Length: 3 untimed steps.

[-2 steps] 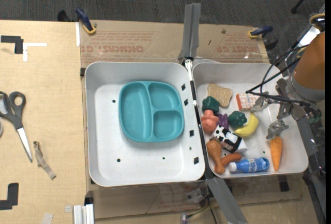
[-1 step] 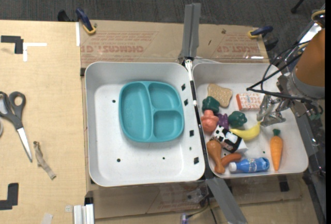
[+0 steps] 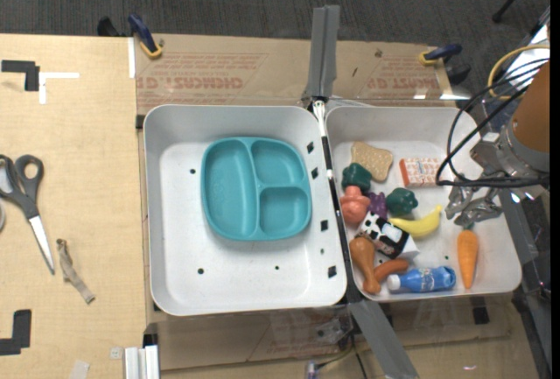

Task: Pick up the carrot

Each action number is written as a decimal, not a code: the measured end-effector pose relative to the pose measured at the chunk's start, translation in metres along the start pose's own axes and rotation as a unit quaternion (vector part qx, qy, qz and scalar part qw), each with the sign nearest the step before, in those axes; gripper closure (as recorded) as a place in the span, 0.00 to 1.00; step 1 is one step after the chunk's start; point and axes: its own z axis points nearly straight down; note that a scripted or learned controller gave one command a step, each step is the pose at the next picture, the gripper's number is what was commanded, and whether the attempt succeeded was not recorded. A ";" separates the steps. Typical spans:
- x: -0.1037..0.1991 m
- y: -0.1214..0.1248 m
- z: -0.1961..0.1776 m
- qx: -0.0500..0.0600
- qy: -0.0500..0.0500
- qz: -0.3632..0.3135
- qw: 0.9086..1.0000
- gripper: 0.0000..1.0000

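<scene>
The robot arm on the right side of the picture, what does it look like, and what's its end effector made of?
The arm shows an orange band with grey metal parts beneath it. Black cables loop out from its left side, and a yellow-edged hose curves past its top. The end effector is a small bare-metal, silvery-grey assembly with slim fingers, above the right bin.

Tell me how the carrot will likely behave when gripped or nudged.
The carrot looks like a smooth moulded toy, so probably stiff and light. Its tapered, rounded body may slip between fingers or roll towards the bin wall if pushed.
</scene>
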 end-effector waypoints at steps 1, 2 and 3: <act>0.045 0.031 0.004 -0.001 0.001 -0.162 0.987 1.00; 0.053 0.038 0.001 -0.001 0.000 -0.316 0.949 1.00; 0.046 0.045 -0.143 -0.001 -0.001 -0.395 0.919 1.00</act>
